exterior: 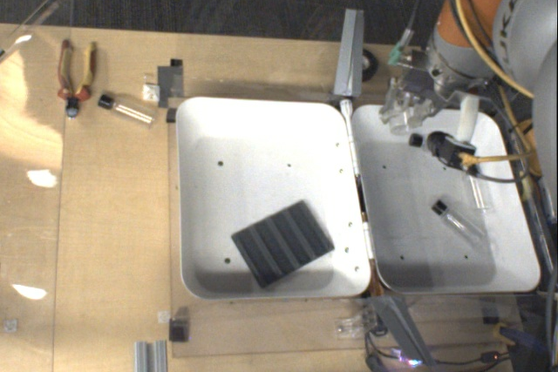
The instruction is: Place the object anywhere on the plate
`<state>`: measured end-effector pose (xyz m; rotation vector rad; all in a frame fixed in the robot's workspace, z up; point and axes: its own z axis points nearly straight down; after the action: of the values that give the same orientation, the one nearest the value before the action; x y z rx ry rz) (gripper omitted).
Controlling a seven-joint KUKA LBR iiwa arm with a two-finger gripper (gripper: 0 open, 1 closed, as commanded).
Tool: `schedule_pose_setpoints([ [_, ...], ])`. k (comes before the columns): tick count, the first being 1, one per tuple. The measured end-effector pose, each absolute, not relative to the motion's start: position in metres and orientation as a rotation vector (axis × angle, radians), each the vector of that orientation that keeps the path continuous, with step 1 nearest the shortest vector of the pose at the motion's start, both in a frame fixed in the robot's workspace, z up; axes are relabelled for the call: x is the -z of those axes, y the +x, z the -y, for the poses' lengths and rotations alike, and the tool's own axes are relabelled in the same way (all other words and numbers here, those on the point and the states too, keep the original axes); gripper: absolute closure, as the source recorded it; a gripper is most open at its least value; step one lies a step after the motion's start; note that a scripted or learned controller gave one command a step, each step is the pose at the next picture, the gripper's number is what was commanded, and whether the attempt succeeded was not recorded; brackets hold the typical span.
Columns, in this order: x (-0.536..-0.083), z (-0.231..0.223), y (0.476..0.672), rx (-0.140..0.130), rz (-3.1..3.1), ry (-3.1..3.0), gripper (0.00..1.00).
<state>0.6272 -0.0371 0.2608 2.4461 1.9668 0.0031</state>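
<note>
We judge the pickup not yet made: our tool [406,109], grip state unclear, hovers upper right, with the vial [455,218] lower, far from the plate [283,243].

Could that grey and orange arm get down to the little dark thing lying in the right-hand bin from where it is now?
Probably yes. The small dark object lies by itself on the floor of the right bin, with nothing over it. The gripper hangs above the same bin's far end, so the way down looks free.
</note>
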Motion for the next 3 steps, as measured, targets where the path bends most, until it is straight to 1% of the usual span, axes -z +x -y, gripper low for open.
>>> schedule_pose_setpoints([
  [1,-0.183,-0.033,0.668,0.001,-2.012,2.413,1.00],
  [2,-0.185,-0.111,0.603,-0.002,-1.816,2.565,1.00],
  [3,-0.169,-0.212,0.552,-0.002,-1.761,2.603,1.00],
])
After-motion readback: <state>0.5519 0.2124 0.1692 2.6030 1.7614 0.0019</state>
